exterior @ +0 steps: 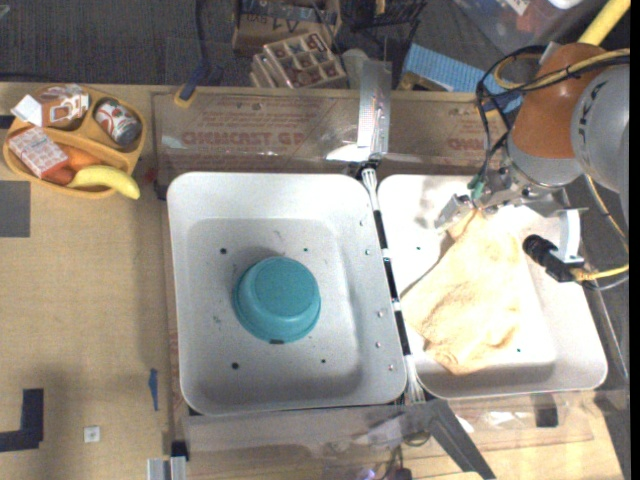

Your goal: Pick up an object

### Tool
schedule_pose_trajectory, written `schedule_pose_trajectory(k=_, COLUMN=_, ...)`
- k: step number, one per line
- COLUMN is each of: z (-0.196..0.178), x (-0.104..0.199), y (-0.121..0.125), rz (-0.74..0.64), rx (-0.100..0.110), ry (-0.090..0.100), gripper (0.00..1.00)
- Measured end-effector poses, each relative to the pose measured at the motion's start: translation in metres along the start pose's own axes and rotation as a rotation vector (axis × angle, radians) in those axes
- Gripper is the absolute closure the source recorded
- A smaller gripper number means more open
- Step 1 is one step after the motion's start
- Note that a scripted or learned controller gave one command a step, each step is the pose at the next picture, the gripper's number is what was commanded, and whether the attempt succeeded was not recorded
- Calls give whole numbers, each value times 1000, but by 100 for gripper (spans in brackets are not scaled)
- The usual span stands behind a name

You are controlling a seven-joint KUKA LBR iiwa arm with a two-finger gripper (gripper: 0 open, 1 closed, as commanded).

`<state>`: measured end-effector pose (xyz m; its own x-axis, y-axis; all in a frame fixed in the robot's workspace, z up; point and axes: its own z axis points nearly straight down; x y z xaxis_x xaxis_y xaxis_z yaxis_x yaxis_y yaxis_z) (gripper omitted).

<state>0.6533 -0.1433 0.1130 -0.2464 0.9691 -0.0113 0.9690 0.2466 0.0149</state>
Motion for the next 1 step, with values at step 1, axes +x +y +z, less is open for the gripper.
schedule_pose_trajectory(k=1, z=25, x=31, y=14, rz=-41, rx=11, ry=8, gripper=0)
